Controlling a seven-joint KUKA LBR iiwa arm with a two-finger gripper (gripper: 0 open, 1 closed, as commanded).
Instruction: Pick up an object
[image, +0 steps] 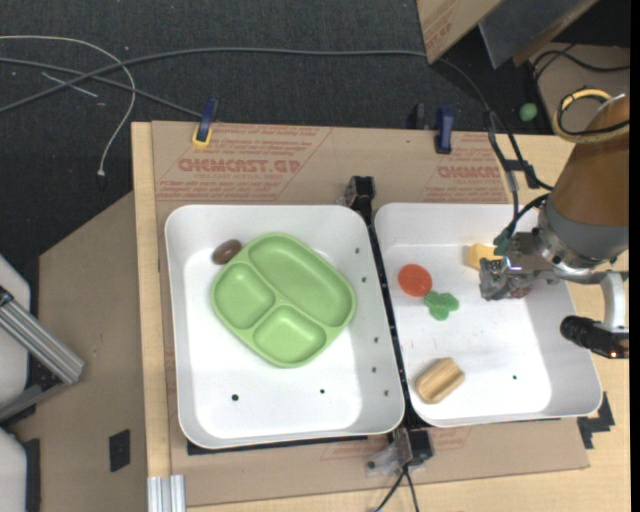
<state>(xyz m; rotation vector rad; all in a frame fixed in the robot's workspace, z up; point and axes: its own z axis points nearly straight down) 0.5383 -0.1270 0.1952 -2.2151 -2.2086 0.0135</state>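
Candidate objects sit in the right bin (560, 400): red disc (415, 279), green piece (440, 304) touching just below it, tan roll (438, 380) nearer the front, yellow block (481, 254) by the gripper (497, 282). We cannot tell its grip state; too blurred. We judge the risk is a descent between yellow block and red disc, closing on nothing or nudging one aside. Left bin (200, 400) holds a green tray (284, 298).

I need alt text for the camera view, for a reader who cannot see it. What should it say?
A grey robot arm's gripper hangs low over the right bin, near a yellow piece, a red tomato, a green broccoli piece and a tan bread roll. The left bin holds a green divided plate and a small brown item.
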